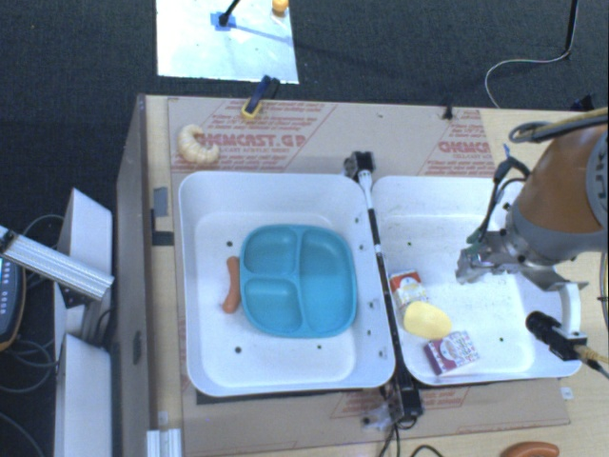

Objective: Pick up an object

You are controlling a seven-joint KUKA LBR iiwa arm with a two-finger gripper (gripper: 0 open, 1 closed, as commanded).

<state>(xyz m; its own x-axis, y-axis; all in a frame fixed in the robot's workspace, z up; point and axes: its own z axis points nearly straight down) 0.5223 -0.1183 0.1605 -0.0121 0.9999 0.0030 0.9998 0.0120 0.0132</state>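
Where the brown board point(314, 136) shows behind the two white bins, red print reads "CHEMCAST GP". Dark carpet point(76, 65) surrounds the bench. At right, the gripper point(473, 265) hangs over the right bin point(447, 208); its state cannot be told. A yellow lemon-shaped object point(427, 321) lies lower left of it, apart, between two small red-and-white packets.
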